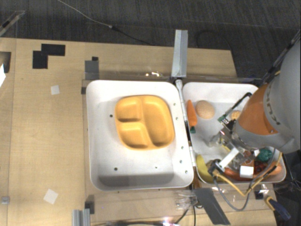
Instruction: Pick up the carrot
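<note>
The pick is not yet made, as far as can be judged: the carrot (191, 112) lies in the right bin (221, 89) on the worktop (47, 140), stretched along that bin's left wall towards its far left corner, with its green end pointing to the near side and nothing gripping it. Just beside it, further from the wall, sits a beige round thing (204, 109). The claw (219, 138) hangs low over the middle of the same bin, near the carrot but apart from it. The wrist hides so much that I cannot tell whether the claw stands apart or together, and nothing can be seen held in it. A yellow thing (201, 167) rests at the bin's near left corner. The left bin (101, 126) carries a yellow divided plate (143, 121) and plays no part here. What probably remains is all of it: cross to the left wall, line up along the carrot, close, and lift.
</note>
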Controlling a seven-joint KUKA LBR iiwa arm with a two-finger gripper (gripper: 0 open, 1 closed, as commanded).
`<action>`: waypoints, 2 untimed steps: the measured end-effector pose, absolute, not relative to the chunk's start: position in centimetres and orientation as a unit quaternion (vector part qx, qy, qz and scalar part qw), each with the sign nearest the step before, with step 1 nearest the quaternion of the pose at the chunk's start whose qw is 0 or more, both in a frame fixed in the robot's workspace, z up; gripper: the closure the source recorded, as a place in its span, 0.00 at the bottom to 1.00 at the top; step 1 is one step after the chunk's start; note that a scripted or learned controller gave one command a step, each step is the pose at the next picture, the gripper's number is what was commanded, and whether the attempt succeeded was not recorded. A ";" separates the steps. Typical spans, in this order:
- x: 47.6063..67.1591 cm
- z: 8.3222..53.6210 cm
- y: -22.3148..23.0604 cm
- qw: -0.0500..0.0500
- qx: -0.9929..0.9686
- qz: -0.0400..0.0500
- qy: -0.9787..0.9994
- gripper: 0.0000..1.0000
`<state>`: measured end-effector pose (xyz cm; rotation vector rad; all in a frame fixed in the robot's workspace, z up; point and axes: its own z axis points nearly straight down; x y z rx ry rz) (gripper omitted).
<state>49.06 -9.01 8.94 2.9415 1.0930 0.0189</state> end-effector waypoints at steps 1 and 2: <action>51.4 12.8 -16.3 -0.009 0.923 0.002 0.384 0.00; 57.6 9.6 -11.7 -0.001 0.951 0.001 0.308 0.00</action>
